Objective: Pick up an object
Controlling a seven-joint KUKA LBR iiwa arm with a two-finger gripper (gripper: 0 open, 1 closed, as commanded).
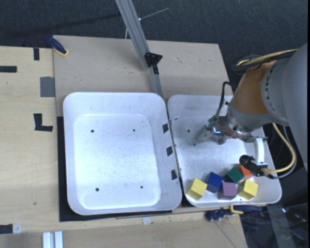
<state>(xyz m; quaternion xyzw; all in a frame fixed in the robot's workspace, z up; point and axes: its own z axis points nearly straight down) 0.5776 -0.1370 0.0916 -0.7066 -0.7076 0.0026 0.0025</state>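
- Gripper (200,137) hangs over the right bin (196,105), fingers spread, holding nothing.
- Small cubes, like the blue cube (214,181), look light, rigid; grasp opposite flat faces.

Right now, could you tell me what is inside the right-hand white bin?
The right bin holds two yellow cubes, a blue cube, a purple cube, a green cube and an orange block partly covered by a black part. The gripper hangs above its floor.
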